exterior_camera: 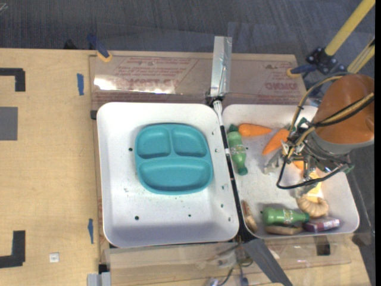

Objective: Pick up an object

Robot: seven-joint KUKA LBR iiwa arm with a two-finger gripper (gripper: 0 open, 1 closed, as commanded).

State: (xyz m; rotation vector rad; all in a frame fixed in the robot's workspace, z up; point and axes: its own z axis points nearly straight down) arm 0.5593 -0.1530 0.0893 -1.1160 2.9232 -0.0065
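Approach phase is running: you are watching the gripper (286, 159) hovering among carrots (275, 140) in the right bin (351, 213), finger state indeterminable, descent pending.

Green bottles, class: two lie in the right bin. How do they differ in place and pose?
The upper green bottle lies beside the bin's left wall, running up and down the picture; the lower green bottle lies near the front wall, running left to right. The upper one lies next to a carrot; the lower one lies just below a croissant. Both are green and lie on their sides.
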